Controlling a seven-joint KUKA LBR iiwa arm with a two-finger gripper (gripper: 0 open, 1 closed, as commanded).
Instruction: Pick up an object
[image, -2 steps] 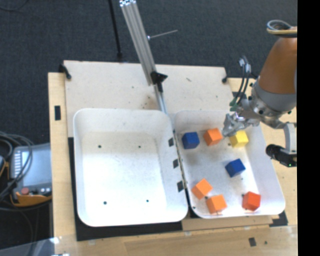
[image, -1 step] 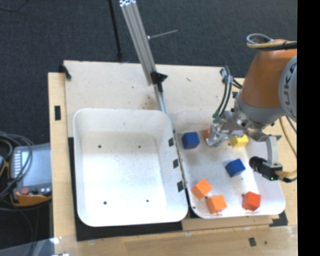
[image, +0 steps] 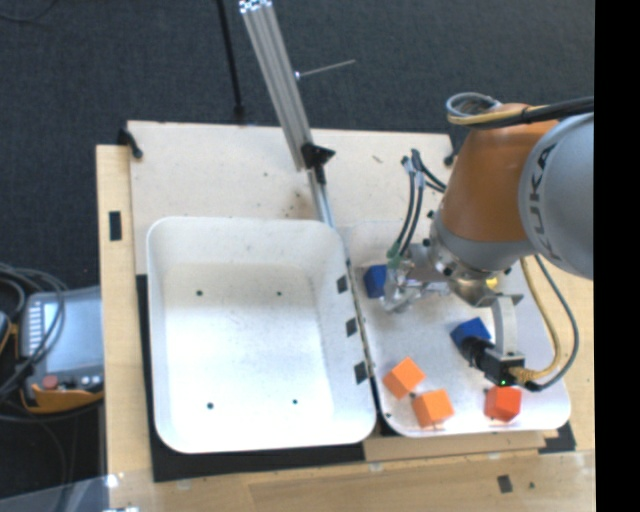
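My gripper (image: 402, 288) hangs low over the upper left part of the right bin (image: 450, 432), under the grey and orange arm. A small blue block (image: 375, 280) lies just to its left, close to or touching it; I cannot tell which. Another blue piece (image: 469, 331) sits to the gripper's lower right. Two orange cubes (image: 405, 377) (image: 433, 407) lie near the bin's front left. A red-orange block (image: 503, 403) rests at the front right. Nothing shows held in the gripper.
The left bin (image: 160, 300) stands beside the right one, with a shared wall (image: 355, 330) just left of the gripper. A slanted metal pole (image: 285, 95) rises behind the bins. A control box (image: 55, 350) sits off the bench at far left.
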